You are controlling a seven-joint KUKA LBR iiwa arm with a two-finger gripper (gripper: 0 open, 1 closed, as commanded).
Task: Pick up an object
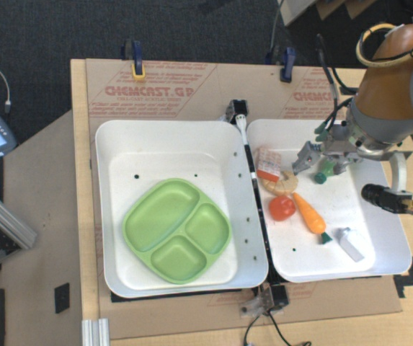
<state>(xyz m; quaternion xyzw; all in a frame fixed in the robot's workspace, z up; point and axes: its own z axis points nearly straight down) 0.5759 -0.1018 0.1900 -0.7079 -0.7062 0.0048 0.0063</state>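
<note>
The claw [320, 166] hangs in the upper right part of the frame, low over the far end of the right bin [379, 262]. Its grey fingers spread apart, one at the left and one at the right, and a small dark green piece [324, 172] sits just at their tips; whether the fingers grip it cannot be told. Above the claw rises the arm [390, 85], grey with an orange band, reaching in from the right edge.

Just to the left of the claw and a little lower lies one flat packet [267, 161] with red on it, and touching it below is one pale round biscuit-like thing [282, 185]. Lower still, toward the middle of the frame, sits one red tomato [282, 207], and just beside it to the right lies one orange carrot [310, 214] with a green end, slanting down to the right. Near the carrot's green end lies one small grey block [349, 244].

There are two white bins on the brown surface [192, 83]. The left bin [112, 215] holds one green plate [177, 229] with three sections, well apart from the claw.
</note>
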